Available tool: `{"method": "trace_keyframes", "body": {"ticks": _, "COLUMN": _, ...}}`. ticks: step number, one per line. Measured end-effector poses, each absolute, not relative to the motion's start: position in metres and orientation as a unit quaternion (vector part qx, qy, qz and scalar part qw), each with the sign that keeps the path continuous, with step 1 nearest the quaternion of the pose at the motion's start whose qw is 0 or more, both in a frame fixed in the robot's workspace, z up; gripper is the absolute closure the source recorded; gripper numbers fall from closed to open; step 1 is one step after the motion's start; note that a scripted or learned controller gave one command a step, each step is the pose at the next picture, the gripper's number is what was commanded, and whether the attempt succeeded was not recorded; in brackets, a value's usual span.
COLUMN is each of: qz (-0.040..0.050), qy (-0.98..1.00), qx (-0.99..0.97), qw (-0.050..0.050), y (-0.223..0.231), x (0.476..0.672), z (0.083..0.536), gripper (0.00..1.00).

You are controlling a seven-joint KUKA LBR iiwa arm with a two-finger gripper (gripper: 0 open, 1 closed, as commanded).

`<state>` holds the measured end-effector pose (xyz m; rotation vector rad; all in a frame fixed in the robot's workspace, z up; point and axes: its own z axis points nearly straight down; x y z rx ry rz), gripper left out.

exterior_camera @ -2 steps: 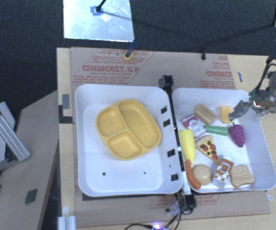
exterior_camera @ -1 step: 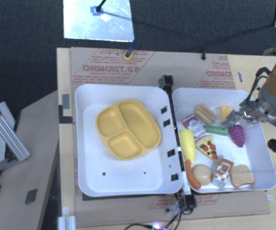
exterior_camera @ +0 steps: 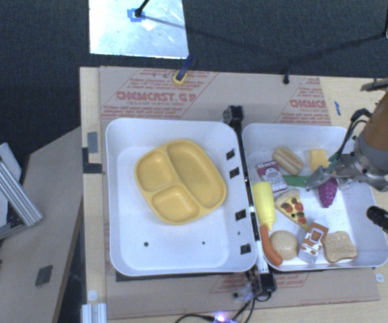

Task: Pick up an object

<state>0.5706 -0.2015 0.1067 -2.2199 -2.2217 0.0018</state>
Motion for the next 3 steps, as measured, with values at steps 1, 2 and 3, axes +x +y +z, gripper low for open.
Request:
{"method": "trace_keyframes", "body": {"ticks": 1, "qz": 0.0002, "qy": -0.708, "qx": -0.707, "qw": 0.0, "y": -0.201, "x": 0.571, "z": 0.084, "gripper": 0.0}}
{"method": "trace_keyframes", "body": {"ticks": 2, "qz": -0.001, "qy": -0.707, "qx": -0.707, "qw": -0.002, "y": -0.202, "x": 0.572, "z": 0.096, "gripper": 1.0}}
{"method": "trace_keyframes", "body": {"ticks": 3, "qz": -0.0015, "qy": -0.708, "qx": -0.706, "qw": -0.003, "y": -0.195, "x": 0.569, "z": 0.143, "gripper": 1.0}}
